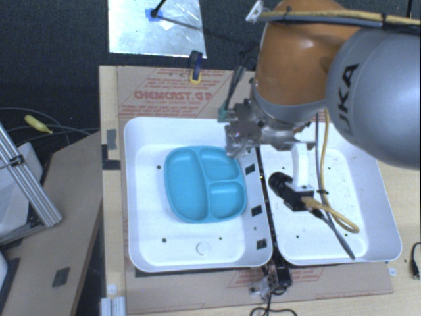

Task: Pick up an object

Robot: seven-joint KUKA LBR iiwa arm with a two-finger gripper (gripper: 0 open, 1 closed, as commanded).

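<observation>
A light blue divided plate [200, 183] with three compartments lies flat in the left white bin [151, 242]. My gripper [235, 145] hangs over the plate's far right corner, close to the wall between the two bins. Its tip is right at the plate's rim, and nothing shows in its grasp. The big grey and orange arm [309, 58] reaches in from the right and hides the back of the right bin [368, 236].
Both bins rest on a cardboard sheet [171, 91]. A shiny foil sheet [154, 18] lies on the dark floor behind it. An aluminium frame [26, 183] stands at the left edge.
</observation>
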